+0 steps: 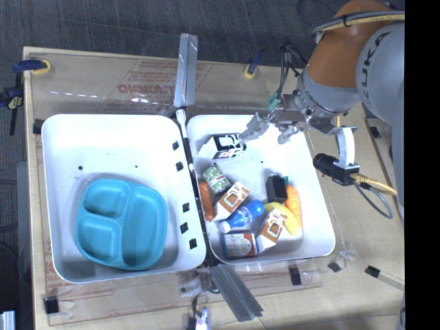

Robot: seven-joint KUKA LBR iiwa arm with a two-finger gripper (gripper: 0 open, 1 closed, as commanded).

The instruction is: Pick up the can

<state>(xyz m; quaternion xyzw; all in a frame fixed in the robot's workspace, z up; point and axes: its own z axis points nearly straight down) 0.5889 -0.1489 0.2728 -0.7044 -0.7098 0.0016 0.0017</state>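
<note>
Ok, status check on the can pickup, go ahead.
Gripper over right bin's far end, nothing seen held. Can lying near the divider, untouched. Carrot and small carton crowd it.

The grey arm (357, 53) reaches in from the right, its pincer (265, 126) hovering over the far part of the right bin (317, 184). Just beside it lies a small black-and-white box (228, 145). Nearer, the can (216, 179) lies among cartons (234, 198), a blue bottle (242, 218) and orange items. The left bin (62, 136) holds a blue divided tray (122, 223).
</note>
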